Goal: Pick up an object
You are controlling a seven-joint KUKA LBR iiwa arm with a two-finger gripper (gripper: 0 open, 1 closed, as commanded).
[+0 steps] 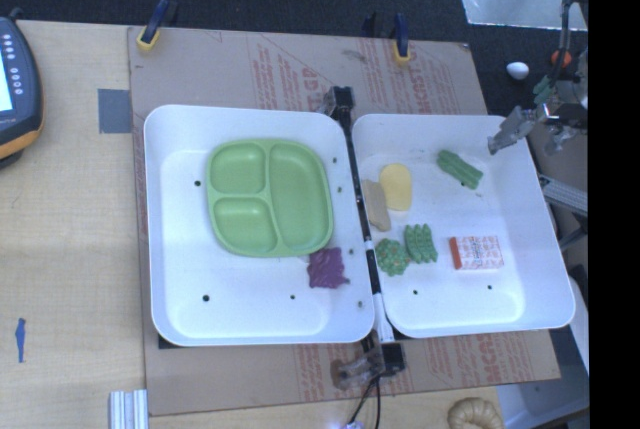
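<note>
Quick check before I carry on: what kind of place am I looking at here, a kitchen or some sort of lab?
Most likely a robotics lab test bench, not a kitchen. Two white bins sit on a cardboard sheet held by clamps, a handheld control pendant lies at the left edge, and the food items look like toys, such as the green divided plate.

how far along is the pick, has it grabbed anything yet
Nothing looks picked yet. The gripper sits at the right bin's upper right rim, nothing visibly held. The green pickle, yellow piece and red packet lie in that bin. Reaching, grasping and lifting remain.
</note>
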